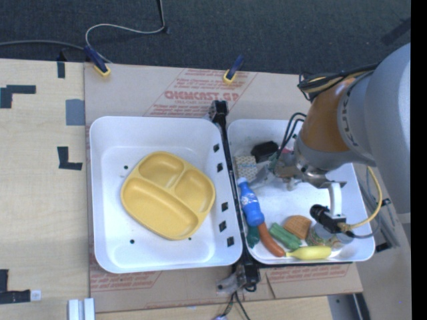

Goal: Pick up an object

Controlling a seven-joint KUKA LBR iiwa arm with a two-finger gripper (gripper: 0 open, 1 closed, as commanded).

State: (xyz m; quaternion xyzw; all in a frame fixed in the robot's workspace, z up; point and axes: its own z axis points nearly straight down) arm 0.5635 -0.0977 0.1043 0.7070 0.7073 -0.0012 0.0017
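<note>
1. One gripper [268,172] sits low inside the bin on the view's right [360,245], close to that bin's left wall. From this angle it cannot be told whether it is slack, clenched or grasping anything.
2. A small pale speckled block [245,164] lies just beside the gripper, toward the wall between the bins. A black thing [265,150] lies just behind, also close, and contact with either cannot be made out.
3. Nearer the camera, a blue bottle [251,204] lies lengthwise along the same left wall, apart from the gripper.
4. Four more pieces crowd the front of this bin. What appears to be an orange carrot [271,241] lies by the bottle's lower end, with a green piece [285,235] against it. A brown rounded piece [299,227] lies just behind them, and a yellow banana-shaped piece [311,252] lies along the front rim.
5. The grey arm [393,119], with its orange band [323,122] above the wrist, leans in from the view's right over the bin's far half.
6. The left bin [107,245] holds a yellow divided plate [168,194], lying flat near the middle and turned at a slant.
7. Both bins rest side by side on a brown cardboard sheet [193,95] printed in red, with two blue-and-yellow clamps [99,62] at its far edge.
</note>
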